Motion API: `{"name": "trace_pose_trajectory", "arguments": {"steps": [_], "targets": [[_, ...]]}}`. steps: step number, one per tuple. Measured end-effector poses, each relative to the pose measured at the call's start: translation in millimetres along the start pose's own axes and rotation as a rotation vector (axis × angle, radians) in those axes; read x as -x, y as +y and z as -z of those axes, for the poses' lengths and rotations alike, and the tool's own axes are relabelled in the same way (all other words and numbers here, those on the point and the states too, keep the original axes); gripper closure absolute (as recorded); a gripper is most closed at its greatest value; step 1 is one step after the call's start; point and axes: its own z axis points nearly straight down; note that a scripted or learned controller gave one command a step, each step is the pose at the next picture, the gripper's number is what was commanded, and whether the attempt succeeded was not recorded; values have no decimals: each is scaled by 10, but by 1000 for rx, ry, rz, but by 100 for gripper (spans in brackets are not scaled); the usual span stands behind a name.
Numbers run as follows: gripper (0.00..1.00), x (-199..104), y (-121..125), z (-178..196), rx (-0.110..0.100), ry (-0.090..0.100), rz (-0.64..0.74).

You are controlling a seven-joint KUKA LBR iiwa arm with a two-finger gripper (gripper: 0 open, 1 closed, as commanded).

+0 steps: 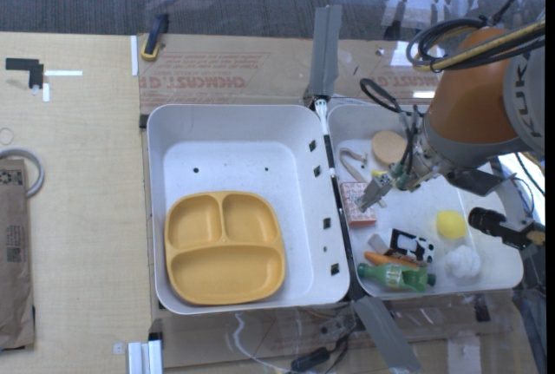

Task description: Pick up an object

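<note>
Camera view: pincer (379, 190) over right bin (503, 277), above pink box (354, 197); opening unreadable.

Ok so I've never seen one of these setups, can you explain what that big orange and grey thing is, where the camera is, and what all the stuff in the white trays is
The big orange and grey thing is a robot arm reaching in from the right. At its tip is a gripper, a small two-finger claw for picking things up. The one camera sits above the bench, looking down at a slant.

Two shallow white bins stand side by side. The left bin holds a yellow divided plate. The right bin holds small items: a green bottle, a yellow ball, a white ball, a round tan disc, a small pinkish box and a black-and-white item.

The gripper hangs low over the right bin, near the pinkish box. I can't tell whether it has anything.
</note>
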Motion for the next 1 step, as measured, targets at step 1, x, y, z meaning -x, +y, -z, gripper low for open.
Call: {"name": "trace_pose_trajectory", "arguments": {"steps": [1], "targets": [[100, 11, 2, 87, 0, -1, -1]]}}
